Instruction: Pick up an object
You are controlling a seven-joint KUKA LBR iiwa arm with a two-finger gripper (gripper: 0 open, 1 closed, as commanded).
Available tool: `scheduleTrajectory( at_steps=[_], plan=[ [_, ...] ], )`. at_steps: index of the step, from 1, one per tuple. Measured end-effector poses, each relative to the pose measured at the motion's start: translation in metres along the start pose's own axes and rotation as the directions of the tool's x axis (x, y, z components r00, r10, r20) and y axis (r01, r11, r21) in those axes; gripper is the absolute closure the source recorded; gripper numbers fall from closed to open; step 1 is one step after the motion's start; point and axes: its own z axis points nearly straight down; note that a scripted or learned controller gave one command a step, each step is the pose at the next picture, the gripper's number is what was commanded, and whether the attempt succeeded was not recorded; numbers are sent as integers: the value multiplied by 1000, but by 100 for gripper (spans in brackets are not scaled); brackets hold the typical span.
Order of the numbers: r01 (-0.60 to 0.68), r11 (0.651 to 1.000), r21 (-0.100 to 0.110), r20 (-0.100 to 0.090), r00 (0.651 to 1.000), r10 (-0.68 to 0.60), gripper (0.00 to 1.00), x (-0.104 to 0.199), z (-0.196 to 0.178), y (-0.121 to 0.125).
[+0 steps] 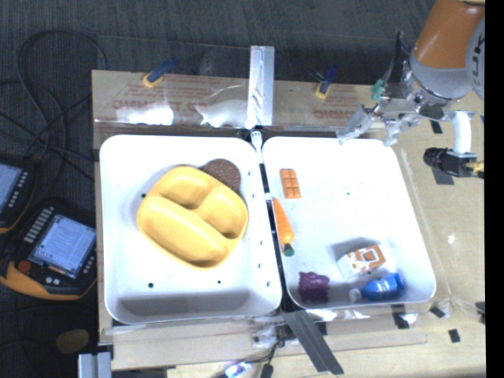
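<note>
Bright, even light — soft, grainy focus

The left bin holds a big yellow bun-shaped object (192, 214) touching a dark brown disc (223, 172). In the right bin lie an orange waffle piece (291, 183), a carrot (283, 223), a purple lump (314, 287), a small carton (362, 260) and a blue bottle (383, 286).

The two white bins (339, 179) look like smooth, shiny plastic. The big yellow thing (193, 215) at nine o'clock looks smooth and a bit glossy, like soft plastic. The carrot (282, 223) looks like matt plastic. The blue thing (384, 286) at five o'clock is shiny. The surface (118, 89) looks like brown cardboard under clear film.
</note>
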Motion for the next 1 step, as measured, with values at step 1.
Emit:
scheduleTrajectory(
  at_steps=[1],
  plan=[
    [-408,913,1,2,913,408,0,19,-7,-10]
  ],
)
